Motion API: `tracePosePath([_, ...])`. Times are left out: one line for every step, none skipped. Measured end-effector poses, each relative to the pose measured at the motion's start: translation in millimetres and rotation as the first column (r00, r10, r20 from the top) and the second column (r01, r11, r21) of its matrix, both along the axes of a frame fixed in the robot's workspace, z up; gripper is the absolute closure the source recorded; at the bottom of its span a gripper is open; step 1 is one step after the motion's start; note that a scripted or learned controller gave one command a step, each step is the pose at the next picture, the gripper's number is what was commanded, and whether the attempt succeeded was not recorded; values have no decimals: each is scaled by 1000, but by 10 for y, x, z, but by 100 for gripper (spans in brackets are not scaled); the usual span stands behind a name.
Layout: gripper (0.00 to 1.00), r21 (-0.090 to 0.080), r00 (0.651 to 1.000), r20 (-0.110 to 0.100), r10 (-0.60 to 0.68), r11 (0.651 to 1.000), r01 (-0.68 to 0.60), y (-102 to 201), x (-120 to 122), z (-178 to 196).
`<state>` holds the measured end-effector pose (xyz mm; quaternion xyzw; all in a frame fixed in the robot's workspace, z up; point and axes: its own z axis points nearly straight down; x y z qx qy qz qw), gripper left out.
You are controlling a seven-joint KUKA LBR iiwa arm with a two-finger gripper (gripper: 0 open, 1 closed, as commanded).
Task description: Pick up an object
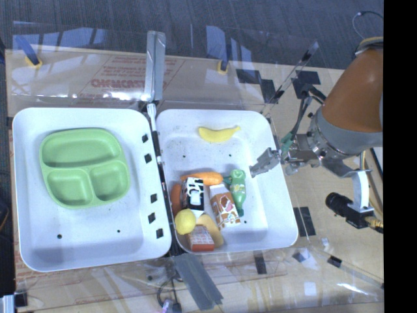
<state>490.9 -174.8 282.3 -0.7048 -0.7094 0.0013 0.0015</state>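
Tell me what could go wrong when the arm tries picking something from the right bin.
1. The green bottle, juice carton and carrot lie crowded together, so the tool may knock neighbours or slip off.
2. The tool hangs near the right bin's rim, which it might clip descending.

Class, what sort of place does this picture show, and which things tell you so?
Probably a robotics lab: a robot arm beside the right bin of toy food, the left bin holding a green tray.

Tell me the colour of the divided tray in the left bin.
The divided tray is plain light green; the camera view shows it best.
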Motion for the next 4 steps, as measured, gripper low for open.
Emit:
tracePosePath([0, 1, 1000, -2, 8, 1000, -8, -350, 447, -1584])
tracePosePath([0, 0, 1000, 0, -18, 1000, 18, -342, 346, -1911])
tracePosePath([100, 0, 1000, -1, -15, 1000, 15, -345, 345, -1813])
tracePosePath([100, 1, 996, 2, -88, 996, 88, 389, 430, -519])
